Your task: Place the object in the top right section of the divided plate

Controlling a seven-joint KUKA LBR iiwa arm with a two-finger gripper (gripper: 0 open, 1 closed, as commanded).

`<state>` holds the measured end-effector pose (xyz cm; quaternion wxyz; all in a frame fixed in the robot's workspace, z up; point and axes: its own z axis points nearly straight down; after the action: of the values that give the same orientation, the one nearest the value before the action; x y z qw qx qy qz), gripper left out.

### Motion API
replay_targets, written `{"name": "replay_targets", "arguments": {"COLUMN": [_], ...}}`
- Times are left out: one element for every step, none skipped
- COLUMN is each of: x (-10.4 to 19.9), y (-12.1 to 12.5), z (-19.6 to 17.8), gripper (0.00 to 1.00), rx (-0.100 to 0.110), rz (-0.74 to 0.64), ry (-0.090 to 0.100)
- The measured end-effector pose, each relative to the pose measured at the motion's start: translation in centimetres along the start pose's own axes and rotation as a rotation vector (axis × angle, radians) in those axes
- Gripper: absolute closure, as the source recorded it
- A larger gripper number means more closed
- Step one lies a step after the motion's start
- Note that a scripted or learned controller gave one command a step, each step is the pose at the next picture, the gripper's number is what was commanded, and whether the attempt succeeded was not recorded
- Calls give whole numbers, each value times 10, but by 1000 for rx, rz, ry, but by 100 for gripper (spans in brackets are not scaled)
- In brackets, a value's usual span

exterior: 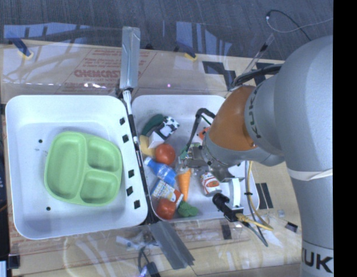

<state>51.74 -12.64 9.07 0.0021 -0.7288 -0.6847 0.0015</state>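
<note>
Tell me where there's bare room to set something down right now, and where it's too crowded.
Free: all three sections of the green divided plate and the left bin floor bordering it. Crowded: the right bin, where the tomato, carrot, blue bottle and other toys pack its left half, with the arm over the rest.

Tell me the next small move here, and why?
Probably lower onto one toy and grasp it. The gripper sits over the right bin's pile by the carrot and tomato, with nothing visibly held, and the green divided plate in the left bin holds nothing yet.
</note>
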Motion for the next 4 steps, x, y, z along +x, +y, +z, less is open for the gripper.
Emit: {"name": "replay_targets", "arguments": {"x": [-73, -72, 13, 28], "y": [29, 29, -7, 55], "z": [-1, -10, 0, 0], "gripper": [100, 100, 100, 100], "rx": [-2, 0, 0, 1], "rz": [52, 49, -263, 234], "ry": [1, 2, 1, 0]}}
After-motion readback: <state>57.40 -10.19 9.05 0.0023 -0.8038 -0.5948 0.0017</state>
